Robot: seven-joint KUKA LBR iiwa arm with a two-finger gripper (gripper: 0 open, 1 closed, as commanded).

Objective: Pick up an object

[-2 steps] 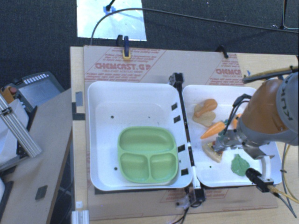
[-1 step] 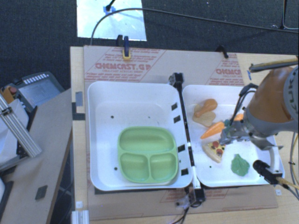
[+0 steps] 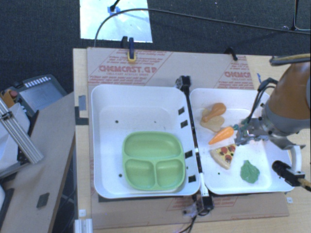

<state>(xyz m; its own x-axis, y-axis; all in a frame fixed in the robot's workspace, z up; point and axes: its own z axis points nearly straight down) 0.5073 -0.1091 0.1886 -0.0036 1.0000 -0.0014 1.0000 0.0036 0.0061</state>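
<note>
— So where is the pincer [image 3: 241, 136] right now?

— Low over the right bin [image 3: 206, 171], reaching in from the right on the grey arm [image 3: 291, 101] with its orange band. Its tip sits just beside the right end of the carrot [image 3: 221, 135], near the top edge of the pizza slice [image 3: 223, 155].

— Has it got hold of anything?

— I cannot tell. The tip is small and dark against the arm's body, and whether it touches the carrot or merely hangs over it is not clear either.

— What else lies in that bin?

— A tan drumstick [image 3: 214, 112] towards the back, resting against a pale bread-like piece [image 3: 212, 124] just under it. The orange carrot lies at a slant below those. The pizza slice, with red spots on top, is just in front of the carrot, and a green leafy piece [image 3: 250, 172] lies near the front, to the right of the pizza and apart from it.

— And the left bin [image 3: 104, 130]?

— It holds a green divided plate [image 3: 154, 160] with three compartments, set towards the front right corner, close to the black divider clips [image 3: 188, 125] between the bins.

— What carries the bins?

— Both sit on a brown printed cardboard sheet [image 3: 155, 64] laid on the bench [image 3: 79, 76].
</note>
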